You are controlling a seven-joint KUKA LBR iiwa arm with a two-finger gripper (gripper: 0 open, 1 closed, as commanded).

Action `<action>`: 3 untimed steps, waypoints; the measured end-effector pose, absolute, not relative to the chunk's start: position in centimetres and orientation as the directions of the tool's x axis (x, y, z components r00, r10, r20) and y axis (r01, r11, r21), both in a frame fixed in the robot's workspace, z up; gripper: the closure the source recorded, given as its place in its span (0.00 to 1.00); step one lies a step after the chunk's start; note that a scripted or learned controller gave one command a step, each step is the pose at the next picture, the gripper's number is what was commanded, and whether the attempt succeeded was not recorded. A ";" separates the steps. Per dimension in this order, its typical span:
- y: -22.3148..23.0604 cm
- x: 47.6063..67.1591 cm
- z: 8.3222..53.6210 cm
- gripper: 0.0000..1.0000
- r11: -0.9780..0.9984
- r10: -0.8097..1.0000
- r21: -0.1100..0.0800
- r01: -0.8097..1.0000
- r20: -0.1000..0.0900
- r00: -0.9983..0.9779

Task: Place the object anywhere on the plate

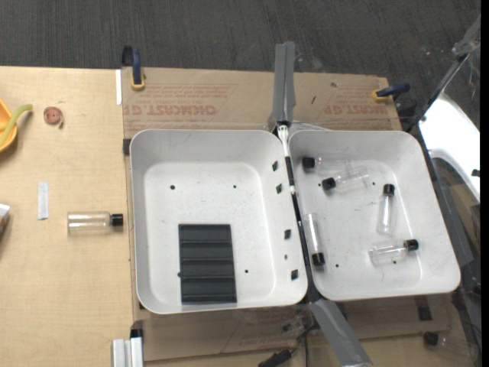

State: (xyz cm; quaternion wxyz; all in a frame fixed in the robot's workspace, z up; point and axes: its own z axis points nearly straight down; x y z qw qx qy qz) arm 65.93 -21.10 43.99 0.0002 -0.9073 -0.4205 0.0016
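**Step in hand:** start of the pick, as judged. Nothing rests on the plate yet. The next move calls for a descent into the bin right of the plate, a grasp across one vial's clear body, then a carry leftward over the two bin walls that meet between.

**Gripper:** released or clenched cannot be told.

**Count, placed from the plate:**
- Plate (205, 264), black, ribbed: one, flat on the floor of the left bin (153, 205).
- White bins: two, the right bin (428, 205) touching the left one.
- Vials, clear with black caps: five to the right of the plate, all lying in the right bin. These are the wall vial (312, 237), nearest the plate, the far vial (321, 163), the second vial (344, 180), the slanted vial (386, 211) and the low vial (391, 251). Which is the task's object is unclear; the wall vial looks hardest, lying against the wall.
- Stray vial (92, 220): one, left of the plate, on the table (61, 297).
- Clamps (134, 69): two, beyond the plate.
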 end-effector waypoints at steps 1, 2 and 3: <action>-21.1 65.4 43.8 0.00 -0.742 0.671 -0.005 0.671 -0.004 0.742; -21.9 63.6 44.0 0.00 -0.826 0.564 -0.003 0.564 -0.004 0.826; -22.1 65.3 44.0 0.00 -0.890 0.456 -0.001 0.456 -0.003 0.890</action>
